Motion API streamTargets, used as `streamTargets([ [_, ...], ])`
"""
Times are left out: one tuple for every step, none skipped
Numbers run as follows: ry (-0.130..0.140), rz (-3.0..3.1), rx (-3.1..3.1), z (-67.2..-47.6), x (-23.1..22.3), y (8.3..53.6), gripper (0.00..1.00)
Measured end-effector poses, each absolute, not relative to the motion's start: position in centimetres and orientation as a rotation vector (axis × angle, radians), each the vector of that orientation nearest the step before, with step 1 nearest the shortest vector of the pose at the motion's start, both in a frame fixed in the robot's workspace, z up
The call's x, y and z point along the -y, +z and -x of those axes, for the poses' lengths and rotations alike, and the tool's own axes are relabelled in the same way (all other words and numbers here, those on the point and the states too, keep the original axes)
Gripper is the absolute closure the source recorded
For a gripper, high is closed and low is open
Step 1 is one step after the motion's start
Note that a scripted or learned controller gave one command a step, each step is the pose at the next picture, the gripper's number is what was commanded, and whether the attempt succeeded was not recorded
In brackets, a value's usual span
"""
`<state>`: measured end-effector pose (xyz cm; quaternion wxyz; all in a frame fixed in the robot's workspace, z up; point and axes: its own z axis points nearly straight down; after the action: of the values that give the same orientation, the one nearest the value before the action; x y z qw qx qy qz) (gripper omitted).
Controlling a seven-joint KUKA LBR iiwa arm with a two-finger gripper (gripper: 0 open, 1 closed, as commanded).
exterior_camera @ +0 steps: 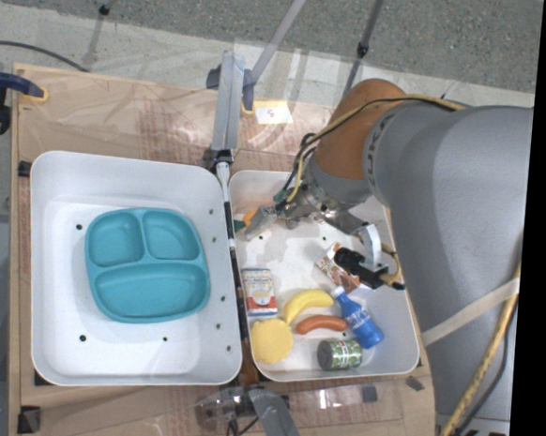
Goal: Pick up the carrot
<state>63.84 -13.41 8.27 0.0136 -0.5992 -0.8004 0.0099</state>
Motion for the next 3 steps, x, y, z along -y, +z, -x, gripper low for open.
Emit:
streamTargets([
  [0.045,1.648,2.634,-63.5,13.9,8.3,0.0],
  [0.047,1.503,2.713,-63.3,14.4,8.3,0.0],
  [0.031,1.82,2.524,-63.8,13.4,8.3,0.0],
])
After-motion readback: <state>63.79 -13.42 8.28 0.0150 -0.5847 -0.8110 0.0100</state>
